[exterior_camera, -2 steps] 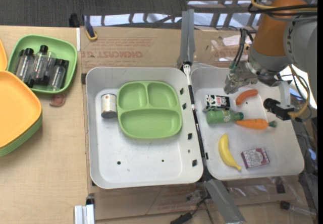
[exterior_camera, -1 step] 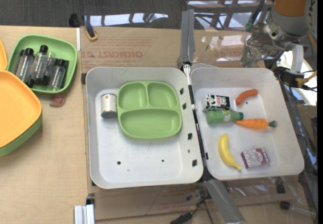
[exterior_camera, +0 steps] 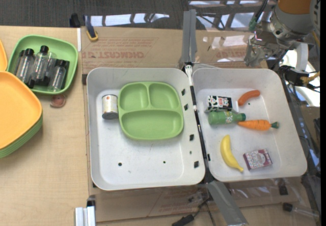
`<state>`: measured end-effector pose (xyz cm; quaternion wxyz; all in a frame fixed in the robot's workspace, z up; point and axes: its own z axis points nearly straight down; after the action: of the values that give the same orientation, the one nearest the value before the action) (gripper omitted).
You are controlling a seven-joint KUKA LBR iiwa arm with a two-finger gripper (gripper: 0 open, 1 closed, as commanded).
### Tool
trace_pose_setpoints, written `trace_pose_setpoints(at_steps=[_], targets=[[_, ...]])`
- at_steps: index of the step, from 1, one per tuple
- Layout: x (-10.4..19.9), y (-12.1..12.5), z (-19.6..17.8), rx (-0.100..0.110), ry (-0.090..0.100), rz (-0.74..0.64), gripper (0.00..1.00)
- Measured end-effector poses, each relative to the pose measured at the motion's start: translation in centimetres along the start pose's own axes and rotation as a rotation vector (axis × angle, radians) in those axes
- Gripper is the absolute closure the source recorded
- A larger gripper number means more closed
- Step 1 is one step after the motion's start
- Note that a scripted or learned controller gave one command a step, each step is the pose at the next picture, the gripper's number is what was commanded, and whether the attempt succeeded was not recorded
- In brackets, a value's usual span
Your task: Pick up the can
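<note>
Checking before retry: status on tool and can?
Tool above right bin's far rim. Can on its side in left bin, beside green tray, untouched. Nothing on top of it.

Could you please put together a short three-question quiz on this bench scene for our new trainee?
1. True or false: the can lies in the same bin as the banana.
2. Which item touches the can? A. green divided plate B. carrot C. green bottle
3. Fill in: the end effector is above the far edge of the ____ bin in the camera view.

Key: 1 false, the can is in the left bin. 2 A. 3 right.
</note>
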<state>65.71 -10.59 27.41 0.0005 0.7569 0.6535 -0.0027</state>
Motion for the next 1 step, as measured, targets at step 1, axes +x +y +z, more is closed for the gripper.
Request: trace_pose_setpoints(at_steps=[1], targets=[[0.0,0.02,-0.77,0.002,-0.003,-0.004,1.0]])
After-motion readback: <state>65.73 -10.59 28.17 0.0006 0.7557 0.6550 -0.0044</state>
